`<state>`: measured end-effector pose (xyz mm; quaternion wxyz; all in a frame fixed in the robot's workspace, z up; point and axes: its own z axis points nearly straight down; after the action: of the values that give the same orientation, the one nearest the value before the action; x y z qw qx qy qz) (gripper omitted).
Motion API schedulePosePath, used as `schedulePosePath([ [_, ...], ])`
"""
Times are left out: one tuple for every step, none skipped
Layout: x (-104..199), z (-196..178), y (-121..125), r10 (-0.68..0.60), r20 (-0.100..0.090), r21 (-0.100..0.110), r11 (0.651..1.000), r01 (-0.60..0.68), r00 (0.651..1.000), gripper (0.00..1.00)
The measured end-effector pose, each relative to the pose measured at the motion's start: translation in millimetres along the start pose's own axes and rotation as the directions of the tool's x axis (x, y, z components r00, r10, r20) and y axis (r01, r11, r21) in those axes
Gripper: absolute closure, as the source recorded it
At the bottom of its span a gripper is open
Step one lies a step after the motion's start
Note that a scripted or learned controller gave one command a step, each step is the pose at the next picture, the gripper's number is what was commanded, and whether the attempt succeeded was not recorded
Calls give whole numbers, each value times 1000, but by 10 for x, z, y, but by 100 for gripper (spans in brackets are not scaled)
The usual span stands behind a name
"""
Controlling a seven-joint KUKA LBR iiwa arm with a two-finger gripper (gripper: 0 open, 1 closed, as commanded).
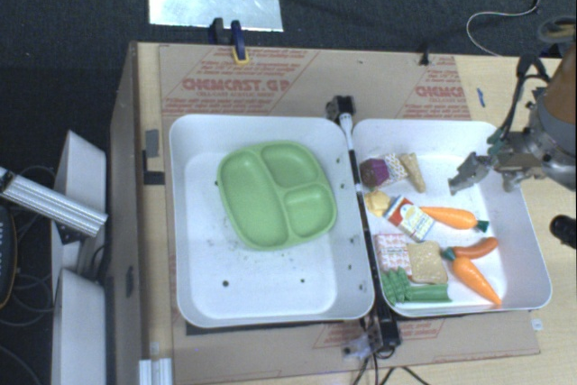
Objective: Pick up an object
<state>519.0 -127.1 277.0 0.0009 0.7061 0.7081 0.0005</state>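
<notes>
**A:** Start at the near edge; what lies in the right-hand shallow white plastic bin (532,284)?

**B:** Nearest us, a flat green toy bean pod (413,291) beside a tan square of toy bread (427,261); just right of those, two orange plastic carrots (475,277), one overlapping the other; a little farther back, a third orange carrot lying crosswise (451,216) and a small red-and-white packet (407,218); farthest, a purple rounded toy (378,170) touching a pale tan piece (412,168).

**A:** And the left bin (194,284)?

**B:** It bears a light green plastic divided plate (278,194), three compartments, nothing in them.

**A:** The arm?

**B:** The grey two-finger gripper (471,169) hangs over the far right part of the right bin, apart from the toys; nothing sits between its fingers; whether they are spread or closed I cannot tell.

**A:** So which step?

**B:** The approach, I judge; no pick made yet; the next move calls for choosing one item, likely the crosswise carrot near it, centring over it, then descending.
</notes>
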Motion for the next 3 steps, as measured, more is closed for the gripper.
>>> schedulePosePath([
  [-295, 1353, -207, 2, -1, 4, 1000, -2, 1000, 0],
  [-100, 1926, 743, -1, 0, 0, 1000, 1, 1000, 0],
  [-108, 1808, 756, -1, 0, -4, 1000, 1, 1000, 100],
])
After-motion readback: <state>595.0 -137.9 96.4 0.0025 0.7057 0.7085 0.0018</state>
